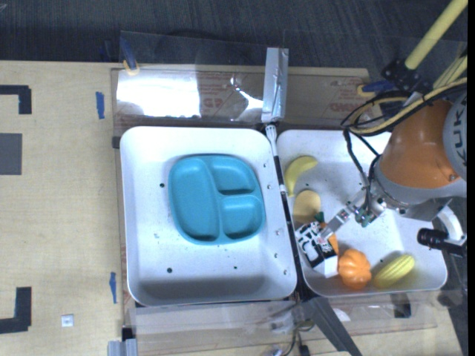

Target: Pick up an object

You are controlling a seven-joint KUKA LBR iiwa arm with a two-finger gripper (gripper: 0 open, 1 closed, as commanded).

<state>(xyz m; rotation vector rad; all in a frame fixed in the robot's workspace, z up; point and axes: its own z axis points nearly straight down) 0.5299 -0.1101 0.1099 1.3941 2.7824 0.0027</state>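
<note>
Your likeliest target is the orange fruit-shaped toy, low in the right bin toward the lower right of the frame, just beside a yellow-green lemon-like piece on its right and touching, or nearly touching, a black-and-white printed item on its left. Judge it as light, hollow, stiff plastic with a smooth rounded skin: it will not crush, but it can squirt out of a narrow grip or roll away, so take it across its widest middle, coming straight down rather than at a slant. Above it, near the bin's left wall, lie a pale yellow curved piece and a tan rounded one, both standing apart and easier to approach. The pincer sits low over the printed item, just up and left of the orange toy; nothing shows between its tips, and you cannot tell here whether it is released or clenched. The left bin holds a blue divided tray, and both bins rest on the bench.
</note>
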